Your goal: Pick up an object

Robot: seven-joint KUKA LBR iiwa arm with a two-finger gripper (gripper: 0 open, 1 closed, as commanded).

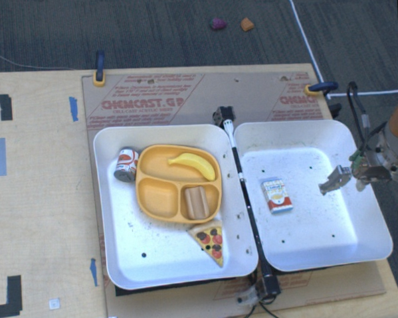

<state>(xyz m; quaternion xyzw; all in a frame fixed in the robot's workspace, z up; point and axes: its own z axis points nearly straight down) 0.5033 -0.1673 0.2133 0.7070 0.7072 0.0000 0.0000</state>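
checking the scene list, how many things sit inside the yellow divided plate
2: a banana in the top compartment of the yellow plate, and a brown sausage-like piece in its lower right compartment. None looks hidden.

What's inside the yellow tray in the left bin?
The yellow tray holds a banana in its top compartment and a brown sausage-like piece in the lower right one. The lower left compartment looks bare. Anything under the tray is hidden.
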